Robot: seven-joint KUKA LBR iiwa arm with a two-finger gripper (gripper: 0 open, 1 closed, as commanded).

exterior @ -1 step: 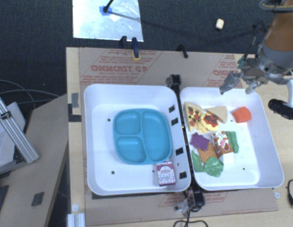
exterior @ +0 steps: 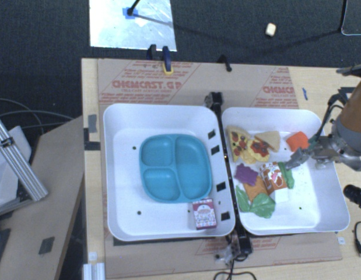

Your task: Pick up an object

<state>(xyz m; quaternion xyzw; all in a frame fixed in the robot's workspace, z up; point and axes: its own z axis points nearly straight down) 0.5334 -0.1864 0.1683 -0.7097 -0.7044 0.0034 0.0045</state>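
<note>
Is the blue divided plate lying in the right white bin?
No, the blue divided plastic plate lies in the left white bin, beside a small red carton.

The left bin (exterior: 119,156) holds a teal divided plate (exterior: 175,167) and, near its front edge, a small red carton (exterior: 203,213). The right bin (exterior: 326,212) holds a pizza slice (exterior: 248,145), an orange piece (exterior: 297,140), a purple piece (exterior: 246,173), green leaves (exterior: 257,203) and a red-and-white packet (exterior: 274,177). The gripper (exterior: 297,158) hangs over the right bin's right side, just beside the packet and the orange piece.
</note>
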